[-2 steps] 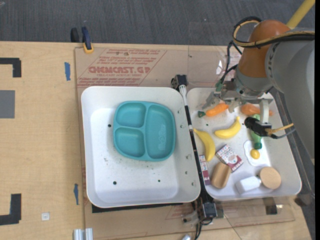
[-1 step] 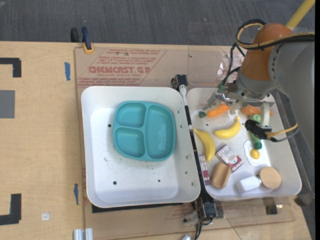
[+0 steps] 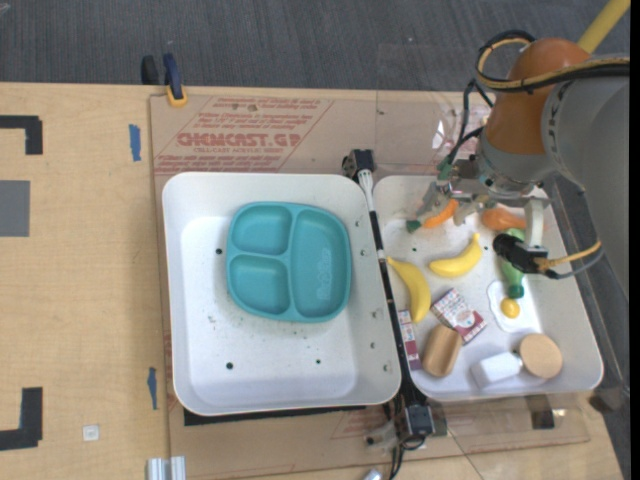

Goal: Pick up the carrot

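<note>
Carrot [image 3: 439, 217] is lying at approx 11 o'clock in the right bin [image 3: 580, 368], w/ the gripper [image 3: 447, 200] sitting right over it; can't tell whether the jaws are open or closed, or gripping anything. Two bananas [image 3: 455, 259] are lying near bin center, a bread roll [image 3: 441, 351] at 7 o'clock. Teal plate [image 3: 289, 261] is sitting mid left bin [image 3: 195, 298].

You look down from one fixed camera above the tabletop [image 3: 80, 268], tilted at a slant and set far enough back to take in both white bins [image 3: 200, 368] whole. The arm [image 3: 560, 108] enters from the frame's right side.
</note>
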Controlling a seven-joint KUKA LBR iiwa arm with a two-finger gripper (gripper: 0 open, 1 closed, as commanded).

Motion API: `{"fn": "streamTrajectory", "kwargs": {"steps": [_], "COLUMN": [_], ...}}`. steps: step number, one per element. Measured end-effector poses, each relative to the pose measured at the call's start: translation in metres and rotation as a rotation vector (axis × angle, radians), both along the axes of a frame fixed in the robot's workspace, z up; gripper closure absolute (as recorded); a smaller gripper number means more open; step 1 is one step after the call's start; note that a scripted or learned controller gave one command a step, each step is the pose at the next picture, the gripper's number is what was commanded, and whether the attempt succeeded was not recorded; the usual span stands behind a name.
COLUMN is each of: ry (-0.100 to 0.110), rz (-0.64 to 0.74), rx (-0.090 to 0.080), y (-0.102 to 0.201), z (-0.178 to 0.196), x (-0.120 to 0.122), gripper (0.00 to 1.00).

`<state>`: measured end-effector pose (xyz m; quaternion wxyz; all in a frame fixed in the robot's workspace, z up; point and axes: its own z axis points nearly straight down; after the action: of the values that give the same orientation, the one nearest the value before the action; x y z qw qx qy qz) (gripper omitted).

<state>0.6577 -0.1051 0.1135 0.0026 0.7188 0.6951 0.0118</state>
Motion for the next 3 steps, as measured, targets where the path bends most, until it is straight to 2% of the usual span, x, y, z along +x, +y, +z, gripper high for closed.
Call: {"fn": "streamTrajectory", "kwargs": {"steps": [1, 2, 3], "ry": [0.016, 0.010, 0.013], "rz": [-0.319, -0.053, -0.051], "rx": [-0.007, -0.019, -0.016], "y": [0.087, 0.015, 0.017], "z": [0.088, 0.160, 0.158], "x": [-0.016, 0.001, 0.001], "gripper": [1.00, 1.00, 0.00]}}
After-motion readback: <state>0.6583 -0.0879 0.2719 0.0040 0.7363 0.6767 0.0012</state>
